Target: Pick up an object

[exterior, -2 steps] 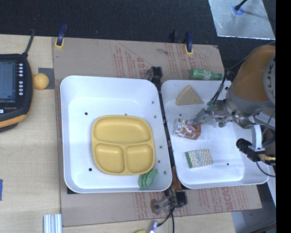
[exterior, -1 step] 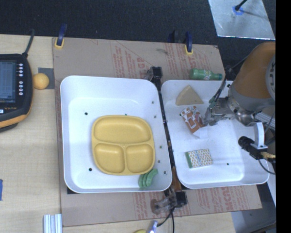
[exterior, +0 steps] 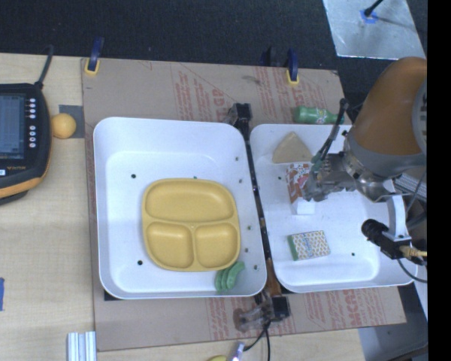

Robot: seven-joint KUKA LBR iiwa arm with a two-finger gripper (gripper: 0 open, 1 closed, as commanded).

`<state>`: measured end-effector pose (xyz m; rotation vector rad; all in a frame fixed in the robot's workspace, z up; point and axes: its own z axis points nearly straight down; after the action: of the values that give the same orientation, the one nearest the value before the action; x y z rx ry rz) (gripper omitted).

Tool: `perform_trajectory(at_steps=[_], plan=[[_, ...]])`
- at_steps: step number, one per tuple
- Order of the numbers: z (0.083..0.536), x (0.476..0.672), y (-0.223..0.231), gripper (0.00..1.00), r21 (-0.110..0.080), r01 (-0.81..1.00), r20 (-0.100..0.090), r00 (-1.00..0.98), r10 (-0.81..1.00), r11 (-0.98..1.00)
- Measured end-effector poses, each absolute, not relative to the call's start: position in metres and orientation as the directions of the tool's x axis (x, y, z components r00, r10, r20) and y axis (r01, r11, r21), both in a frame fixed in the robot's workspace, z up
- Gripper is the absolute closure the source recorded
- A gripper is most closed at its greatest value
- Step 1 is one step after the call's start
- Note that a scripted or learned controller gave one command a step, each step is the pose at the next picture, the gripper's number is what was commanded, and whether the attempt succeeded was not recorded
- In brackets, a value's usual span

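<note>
Arm: grey w/ orange band [exterior: 387, 100], reaches in from the bench's right edge, wrist over the right bin's upper right part.
Gripper [exterior: 316, 186]: low over the right bin, near its upper middle; state – can't tell.
Red/white packet [exterior: 296, 180]: in right bin, just left of the gripper, touching or nearly so; can't tell if gripped.
Small white block [exterior: 304, 208]: right bin, just below the gripper tip, beside the packet's lower end.
Tan wedge [exterior: 290, 149]: right bin, upper left corner area, above the packet, near the gripper but apart.
Patterned green/white sponge-like pad [exterior: 309, 244]: right bin, lower middle, well apart from the gripper, lying flat.
Right bin [exterior: 338, 277]: white, shallow, right half of the cardboard sheet.
Left bin [exterior: 120, 201]: white, shallow, touching the right bin along the middle divide.
Yellow divided tray [exterior: 189, 223]: centre of left bin, three compartments, flat.
Green item [exterior: 229, 277]: left bin, lower right corner, just beside the tray's corner.
Green bottle-like item [exterior: 313, 115]: outside the bins, on cardboard above the right bin.
Pendant [exterior: 11, 141]: bench's left edge, dark screen, orange trim.
Orange ball [exterior: 63, 125]: just right of the pendant.
</note>
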<state>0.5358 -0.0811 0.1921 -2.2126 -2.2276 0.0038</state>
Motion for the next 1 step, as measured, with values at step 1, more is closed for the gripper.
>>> perform_trajectory(at_steps=[1], plan=[[0.1917,0.5355,-0.0815,0.0,-0.004,1.0,0.0,-0.006,1.0,0.006]])
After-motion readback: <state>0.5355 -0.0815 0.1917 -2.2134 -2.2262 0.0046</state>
